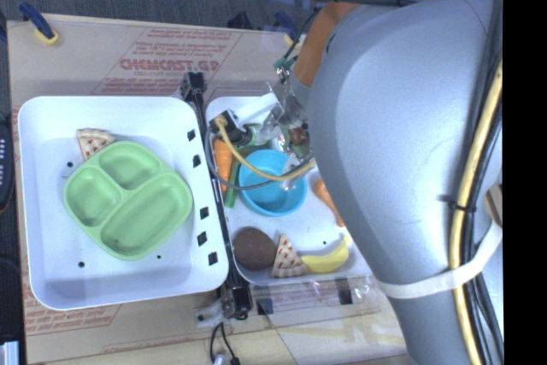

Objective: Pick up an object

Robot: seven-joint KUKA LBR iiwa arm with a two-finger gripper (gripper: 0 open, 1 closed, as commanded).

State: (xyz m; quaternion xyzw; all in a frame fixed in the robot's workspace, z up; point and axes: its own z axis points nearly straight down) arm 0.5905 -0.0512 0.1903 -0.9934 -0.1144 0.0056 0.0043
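One two-finger gripper, its state impossible to tell, hovers just above the round blue plastic bowl, toward the bin's far end.

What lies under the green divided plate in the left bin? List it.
A pizza slice pokes out from beneath the green divided plate at its upper-left edge, on the left bin floor. Anything else beneath the plate is covered and cannot be seen.

1. The grey arm covers most of the right bin, hiding its right rim.
2. An orange carrot by the blue bowl is partly hidden beneath the arm.
3. A pizza slice lies partly under the green divided plate.
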